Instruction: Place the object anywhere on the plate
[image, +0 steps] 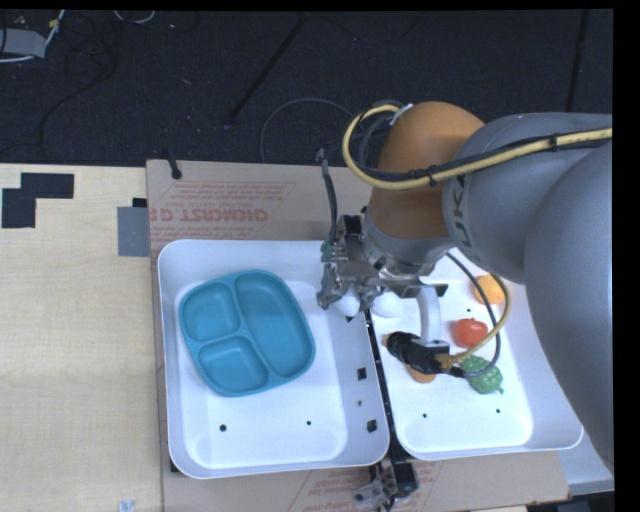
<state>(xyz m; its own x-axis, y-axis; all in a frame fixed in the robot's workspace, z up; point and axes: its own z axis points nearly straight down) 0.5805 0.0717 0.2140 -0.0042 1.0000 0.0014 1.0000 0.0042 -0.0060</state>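
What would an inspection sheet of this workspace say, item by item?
Surface: left bin and right bin, both white, on cardboard.
Job's things: blue plate in left bin; orange thing, red thing and green thing in right bin.
Clutter: nothing seen.
Grippers: gripper over the divide between the bins.
Cables: thin cable on the floor behind.
Surroundings: pale bench, dark floor.

bench (70, 330): pale wood top | directly on it: brown cardboard sheet (230, 205) with red print | on the sheet: left bin (260, 440) and right bin (470, 430), white, side by side | bench, left part: black patch (35, 195), grey patch (131, 228)
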